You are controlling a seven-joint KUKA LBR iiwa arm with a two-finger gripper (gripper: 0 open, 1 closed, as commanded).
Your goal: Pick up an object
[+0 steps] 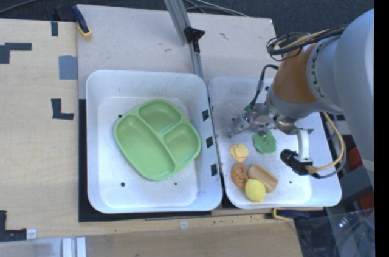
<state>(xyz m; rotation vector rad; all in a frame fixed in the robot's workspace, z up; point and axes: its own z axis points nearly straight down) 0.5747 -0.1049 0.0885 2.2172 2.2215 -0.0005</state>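
Bins: two shallow white bins side by side on the bench, the left bin [97, 128] and the right bin [322, 186].
Plate: one green divided plate [157, 139], three compartments, lying near the middle of the left bin.
Food pieces: five in the right bin, all toward its near edge: a green piece [265, 143], a pale yellow piece [239, 152], a pretzel [239, 175], a tan block [263, 177] and a yellow lemon [255, 191]. Pretzel, block and lemon sit touching in a cluster.
Arm: grey with an orange band [292, 76], reaching over the right bin.
Claw: the gripper [243, 125] is low near the bin's left edge; its degree of opening cannot be told, and nothing is seen held in it. The green piece lies just beside it.
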